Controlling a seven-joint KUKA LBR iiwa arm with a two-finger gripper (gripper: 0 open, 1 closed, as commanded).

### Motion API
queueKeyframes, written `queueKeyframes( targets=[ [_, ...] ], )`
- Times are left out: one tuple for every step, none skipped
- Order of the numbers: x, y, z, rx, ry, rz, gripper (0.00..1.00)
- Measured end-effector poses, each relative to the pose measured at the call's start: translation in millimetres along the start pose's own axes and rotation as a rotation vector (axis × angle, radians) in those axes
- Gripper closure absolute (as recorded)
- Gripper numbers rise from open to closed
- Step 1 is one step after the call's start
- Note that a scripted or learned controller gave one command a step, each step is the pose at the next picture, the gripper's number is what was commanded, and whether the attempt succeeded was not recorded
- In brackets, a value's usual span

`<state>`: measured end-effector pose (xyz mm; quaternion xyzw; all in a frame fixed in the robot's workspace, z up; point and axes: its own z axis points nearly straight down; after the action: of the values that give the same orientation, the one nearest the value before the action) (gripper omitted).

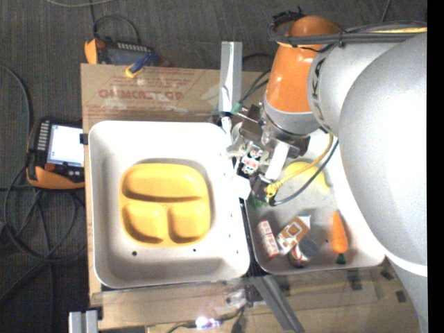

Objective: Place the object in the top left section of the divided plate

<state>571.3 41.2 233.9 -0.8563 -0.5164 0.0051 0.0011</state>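
Observation:
A yellow divided plate (166, 201) lies in the left white bin (104, 255), with one wide section on the far side and two smaller sections on the near side. All three sections look bare. My gripper (251, 164) hangs over the rim between the two bins, just right of the plate's upper right corner. Beneath the wrist the view is cluttered with cables and small dark parts. The right bin (361, 259) holds an orange carrot (338, 236), a brown and white box (293, 233), a small dark packet (266, 238), a round can (304, 250) and a yellow object (305, 172) partly hidden by the arm.
The arm's large grey body (388, 137) covers most of the right bin. A cardboard sheet (146, 96) lies behind the left bin. An orange-cased handset (59, 155) sits on the floor to the left, and cables run across the carpet.

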Motion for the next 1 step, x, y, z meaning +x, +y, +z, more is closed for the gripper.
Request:
queueKeyframes(
  targets=[
    [-53.2,-60.0,10.1,0.0,-0.001,0.021,1.0]
  ],
)
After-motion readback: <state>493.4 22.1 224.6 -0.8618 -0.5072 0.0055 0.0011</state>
